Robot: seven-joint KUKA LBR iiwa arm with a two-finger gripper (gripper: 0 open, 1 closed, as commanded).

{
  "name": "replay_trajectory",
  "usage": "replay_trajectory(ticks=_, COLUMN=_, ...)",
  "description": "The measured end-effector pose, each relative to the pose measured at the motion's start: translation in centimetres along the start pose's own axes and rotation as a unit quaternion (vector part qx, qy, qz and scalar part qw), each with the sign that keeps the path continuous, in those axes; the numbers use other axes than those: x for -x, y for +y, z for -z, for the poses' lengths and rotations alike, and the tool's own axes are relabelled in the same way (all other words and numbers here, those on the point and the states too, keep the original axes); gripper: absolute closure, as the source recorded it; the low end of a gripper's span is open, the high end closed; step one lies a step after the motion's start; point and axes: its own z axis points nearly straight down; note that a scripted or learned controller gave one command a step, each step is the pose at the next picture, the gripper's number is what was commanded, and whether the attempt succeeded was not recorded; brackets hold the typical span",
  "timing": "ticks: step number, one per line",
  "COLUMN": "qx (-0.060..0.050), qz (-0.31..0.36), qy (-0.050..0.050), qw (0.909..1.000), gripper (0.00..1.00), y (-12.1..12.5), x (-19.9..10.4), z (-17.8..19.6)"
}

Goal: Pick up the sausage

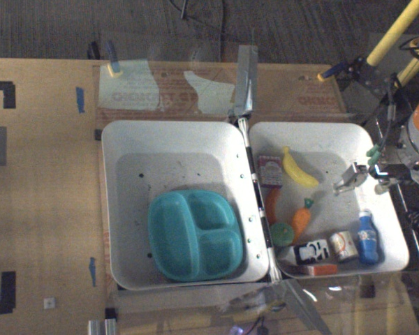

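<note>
- camera view: the task looks barely begun, as i judge it. the gripper hangs over the right-hand part of the right bin, with nothing between its fingers, and nothing has been lifted.
- the claw's two pale fingers point left toward the middle of the bin. they seem slightly parted, though the picture is too small for me to say how far, so i cannot tell its opening for sure.
- the sausage is, by my reading, the slim orange-red piece lying along the bin's left wall, just below the small red-and-white packet and above the green round thing. it is dim there, so this naming is a guess.
- relative to the claw, the sausage lies well apart to the left and a little nearer the bottom of the view, with the banana and the toy carrot between them.
- what is left, as i judge: crossing the bin, coming down at the left wall, closing on the sausage, and lifting.
- the left bin holds a teal divided plate, no part of this job.
</note>
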Motion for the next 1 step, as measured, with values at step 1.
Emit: replay_trajectory(ticks=1, qx=-0.001, qz=0.037, qy=0.001, qw=0.9993, gripper=0.0, y=-1.02, x=-0.18, z=-12.29)
